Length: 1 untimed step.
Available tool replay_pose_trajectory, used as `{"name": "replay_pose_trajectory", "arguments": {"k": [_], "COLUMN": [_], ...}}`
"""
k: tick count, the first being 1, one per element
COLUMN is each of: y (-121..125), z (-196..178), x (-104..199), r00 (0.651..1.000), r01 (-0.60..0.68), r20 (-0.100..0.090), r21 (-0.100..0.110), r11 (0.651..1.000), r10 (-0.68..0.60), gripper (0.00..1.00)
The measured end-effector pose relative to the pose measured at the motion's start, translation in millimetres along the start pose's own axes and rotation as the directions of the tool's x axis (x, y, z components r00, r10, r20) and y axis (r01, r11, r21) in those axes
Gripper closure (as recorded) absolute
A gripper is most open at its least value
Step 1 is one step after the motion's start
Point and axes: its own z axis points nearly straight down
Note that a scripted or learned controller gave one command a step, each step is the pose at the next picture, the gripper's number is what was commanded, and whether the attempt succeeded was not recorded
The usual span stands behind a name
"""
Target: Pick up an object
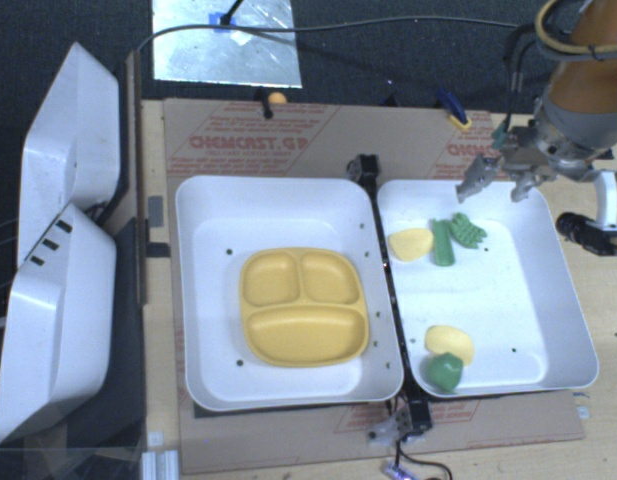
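My gripper (500, 184) hovers over the far edge of the right bin (548, 298), open, with nothing between its two fingers. Just below it, in the far part of that bin, lie a pale yellow piece (411, 243), a dark green stick-shaped piece (443, 242) and a light green ridged piece (468, 231), close together. Near the front of the same bin, a yellow lump (449, 342) touches a green rounded piece (445, 371).
The left bin (208, 268) holds a yellow divided plate (303, 303). A black clamp (364, 168) sits at the far end of the seam between the bins. White housings (63, 238) stand at the left, and a shiny metal sheet (223, 28) lies behind the bench.
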Motion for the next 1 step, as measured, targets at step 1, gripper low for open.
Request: {"name": "replay_pose_trajectory", "arguments": {"k": [1], "y": [21.4], "z": [-8.4], "x": [8.4], "r00": [1.000], "r01": [-0.001], "r20": [0.000], "r21": [-0.001], "r11": [1.000], "r10": [0.001], "gripper": [0.00]}}
